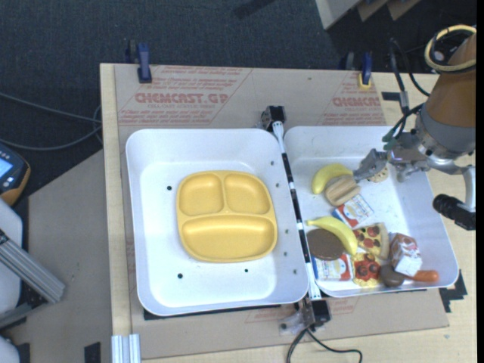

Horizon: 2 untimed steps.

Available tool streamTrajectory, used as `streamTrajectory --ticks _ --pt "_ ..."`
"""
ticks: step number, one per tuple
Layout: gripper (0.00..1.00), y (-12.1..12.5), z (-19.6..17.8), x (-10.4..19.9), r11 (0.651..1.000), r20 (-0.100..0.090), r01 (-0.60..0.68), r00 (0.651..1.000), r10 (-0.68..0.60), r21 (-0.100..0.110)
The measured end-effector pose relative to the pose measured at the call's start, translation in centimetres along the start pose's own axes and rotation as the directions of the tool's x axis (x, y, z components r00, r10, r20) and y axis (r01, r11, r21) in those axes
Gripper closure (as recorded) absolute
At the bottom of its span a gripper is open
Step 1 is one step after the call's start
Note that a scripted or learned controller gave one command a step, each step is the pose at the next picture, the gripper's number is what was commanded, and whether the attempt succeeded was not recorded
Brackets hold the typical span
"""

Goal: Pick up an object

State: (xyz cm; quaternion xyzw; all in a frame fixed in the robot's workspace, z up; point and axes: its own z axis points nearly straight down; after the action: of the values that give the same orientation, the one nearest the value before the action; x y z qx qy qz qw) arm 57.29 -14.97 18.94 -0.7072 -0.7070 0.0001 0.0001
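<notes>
Claw: low over the far part of the right bin, reaching in from the right at the end of the grey arm with its orange band. The grey fingers point left, toward the pile of objects. Whether they are spread or pressed together cannot be read at this resolution. Nothing is visibly between them. A small pale, speckled item lies right at the tips; its identity is unclear.

Just left of and nearer than the claw: a short yellow banana curved against the far-left part of the bin, with a tan bun-shaped piece touching its near side.

Nearer the camera from there: a small red-and-white packet, then a second, longer banana lying slantwise. A dark brown disc sits against that banana's near edge. Right of the disc is a flat piece printed with red spots, like a pizza slice. At the bin's near-right corner are a brown-and-white wrapped item and an orange carrot-like stick. All candidate pick objects are thus in the right bin, clustered in its left and near parts.

Left bin: holds one yellow divided plate, three compartments, roughly centred, flat on the floor of the bin.

Both bins sit side by side, touching along a black-clipped seam, on a brown board surface with red printed lettering. Two blue clamps grip the surface's far edge.
</notes>
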Motion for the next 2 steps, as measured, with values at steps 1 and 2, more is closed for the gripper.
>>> streamTrajectory --ticks 1,2 --pt "0.0 2.1 8.7 3.2 1.0 -0.003 0.004 1.0 -0.004 0.005" --pt "0.0 6.2 10.5 5.8 1.0 0.001 0.005 1.0 -0.005 -0.006"
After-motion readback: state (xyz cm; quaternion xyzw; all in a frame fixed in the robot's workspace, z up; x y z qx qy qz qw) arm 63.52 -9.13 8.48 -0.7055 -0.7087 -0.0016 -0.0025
